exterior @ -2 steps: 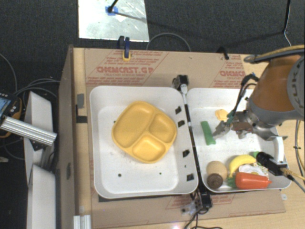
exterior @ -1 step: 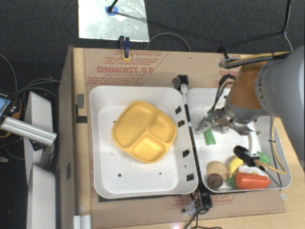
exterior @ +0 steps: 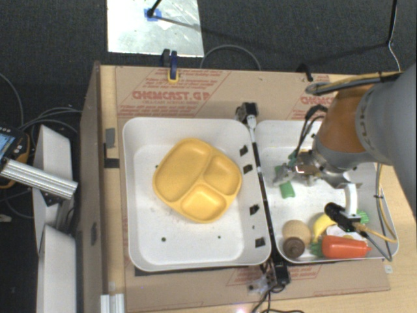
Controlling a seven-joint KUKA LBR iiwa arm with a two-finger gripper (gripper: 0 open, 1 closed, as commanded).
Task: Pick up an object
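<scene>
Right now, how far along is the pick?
Done: the arm has reached into the right bin and the gripper sits low over the green piece. In hand: nothing visibly held. Left: grasping and lifting; the carrot, banana and wooden piece lie untouched.

Yellow divided plate (exterior: 197, 179) lies in the left bin (exterior: 140, 194); toys crowd the right bin (exterior: 277, 145).
</scene>
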